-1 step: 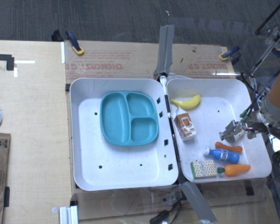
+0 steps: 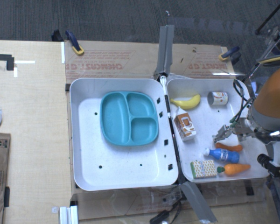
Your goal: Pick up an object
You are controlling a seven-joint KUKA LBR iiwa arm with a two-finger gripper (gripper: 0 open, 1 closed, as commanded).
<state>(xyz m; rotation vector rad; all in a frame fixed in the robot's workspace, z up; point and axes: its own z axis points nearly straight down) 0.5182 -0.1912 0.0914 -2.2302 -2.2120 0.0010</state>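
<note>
Bench [image 2: 28,125] carries two white bins side by side. Left bin [image 2: 84,162] holds a teal divided plate [image 2: 129,118], sitting a bit toward 12 o'clock of the bin's centre, three compartments, nothing in them. Right bin [image 2: 196,139] has all the loose items. Arm [image 2: 273,101] comes in from 3 o'clock, orange band over the bin's right wall, gripper [image 2: 222,134] low near the bin's middle-right, pointing toward 9 o'clock. Fingers look slightly spread with nothing between them. Banana [image 2: 186,101] lies at 11 o'clock of the bin, near the divider. Small carton [image 2: 185,126] sits just at 6 o'clock of the banana, well to 9 o'clock of the gripper. Green-and-white box [image 2: 203,169] lies at 7 o'clock of the bin against the front wall. Blue bottle [image 2: 222,155] lies on its side at 6 o'clock of the gripper, near but apart. Orange carrot [image 2: 235,169] sits at 5 o'clock, just beside the box. Another orange piece [image 2: 230,147] lies just above the bottle, close to the fingertips; contact unclear. Small can [image 2: 218,98] lies on its side at 12 o'clock of the gripper, well apart.
</note>
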